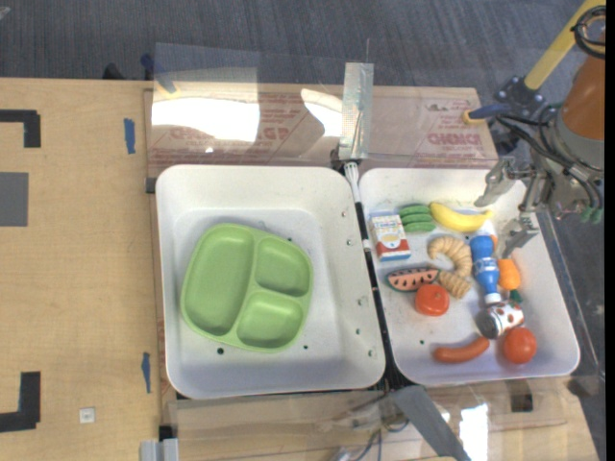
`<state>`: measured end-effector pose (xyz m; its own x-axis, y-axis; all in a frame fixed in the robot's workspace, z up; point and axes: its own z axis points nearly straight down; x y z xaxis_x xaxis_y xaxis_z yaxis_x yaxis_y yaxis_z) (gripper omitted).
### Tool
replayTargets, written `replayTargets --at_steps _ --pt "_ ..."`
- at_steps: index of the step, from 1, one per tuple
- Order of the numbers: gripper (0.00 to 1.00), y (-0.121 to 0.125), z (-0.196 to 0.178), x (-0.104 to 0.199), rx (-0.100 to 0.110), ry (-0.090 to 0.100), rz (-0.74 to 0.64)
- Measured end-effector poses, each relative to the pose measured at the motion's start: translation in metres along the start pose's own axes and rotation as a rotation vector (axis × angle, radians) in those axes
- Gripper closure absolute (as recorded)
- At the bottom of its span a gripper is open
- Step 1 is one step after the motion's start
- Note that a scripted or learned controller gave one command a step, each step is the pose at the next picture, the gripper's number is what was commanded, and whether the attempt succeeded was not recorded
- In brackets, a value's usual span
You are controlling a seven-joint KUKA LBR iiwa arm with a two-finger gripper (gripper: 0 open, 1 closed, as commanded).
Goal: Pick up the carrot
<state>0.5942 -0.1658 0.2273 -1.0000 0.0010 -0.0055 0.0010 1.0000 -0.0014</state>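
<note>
Nothing is picked up yet. Two white bins sit side by side on the desk; the right bin [562,301] holds toy foods. The small orange carrot [509,274] lies near its right edge, beside a blue bottle [483,260]. The jaws [516,211] hover above the bin's far right corner, spread open, empty, touching nothing.

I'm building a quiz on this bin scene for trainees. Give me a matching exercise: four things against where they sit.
Things:
1. green plate
2. banana
3. carrot
4. sausage

Places:
A. right bin, near front edge
B. left bin
C. right bin, just right of the blue bottle
D. right bin, back, by the gripper

Pairs: 1-B, 2-D, 3-C, 4-A
</note>
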Motion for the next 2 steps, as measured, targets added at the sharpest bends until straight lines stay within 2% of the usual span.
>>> replayTargets --at_steps 1,2 --pt "0.00 -0.058 0.114 0.023 -0.005 0.009 -0.168" --pt "0.00 -0.056 0.139 0.004 0.000 -0.004 -0.003"
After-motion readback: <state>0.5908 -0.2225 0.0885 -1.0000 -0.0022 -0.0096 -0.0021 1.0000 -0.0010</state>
